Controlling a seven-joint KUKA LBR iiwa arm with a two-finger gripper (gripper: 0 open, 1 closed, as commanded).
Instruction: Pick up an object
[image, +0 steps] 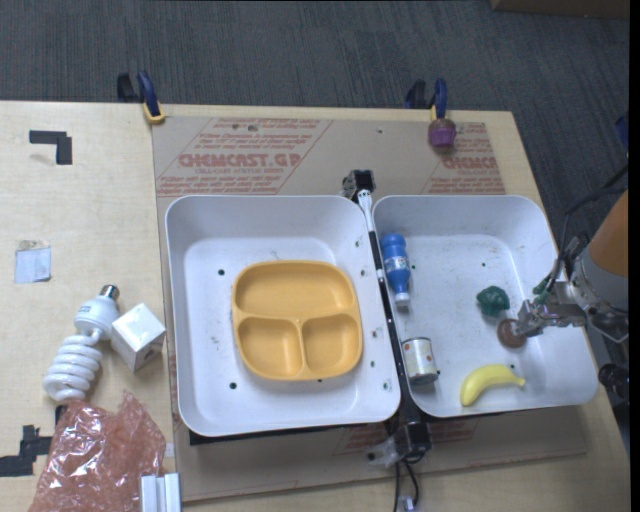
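**Odds and ends around the bins**

On the counter (80, 260), left of the bins, a spiral bulb (80, 352) lies on its side, its base touching a small white cube (138, 336). Below them sits crumpled pinkish plastic (95, 455), with a clear strip (160, 492) at its lower right edge. A grey patch (33, 264) and a black L-shaped mark (52, 146) are further up the counter. A brown printed board (250, 155) lies under both bins, held at its far edge by two blue clamps (148, 97) (432, 97). A purple thing (442, 132) rests just below the right clamp. Cables (400, 470) trail off the near edge between the bins.
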